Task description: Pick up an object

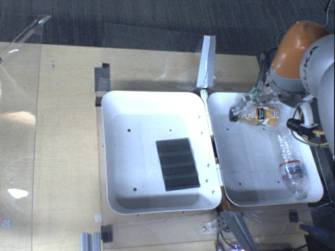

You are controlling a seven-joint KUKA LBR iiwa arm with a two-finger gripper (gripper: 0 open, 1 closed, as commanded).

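Wooden bench (57, 140) with two white bins. Left bin (120, 140) holds a ridged black block (178, 164). Right bin (246, 166): the gripper (255, 99) is at an amber-labelled bottle (256, 115); finger state cannot be told, possibly closed on it. A clear bottle (291, 167) lies near the right wall. Advise confirming a centred grip before lifting. The arm (309, 56) is bent low over the far right corner.

Light wood surface (57, 156), dark carpet floor (131, 7) behind it.
Clear plastic panel (21, 114) over the surface's left part, catching glare; metal post (207, 61) upright at the back edge; black brackets (103, 77) on the surface.
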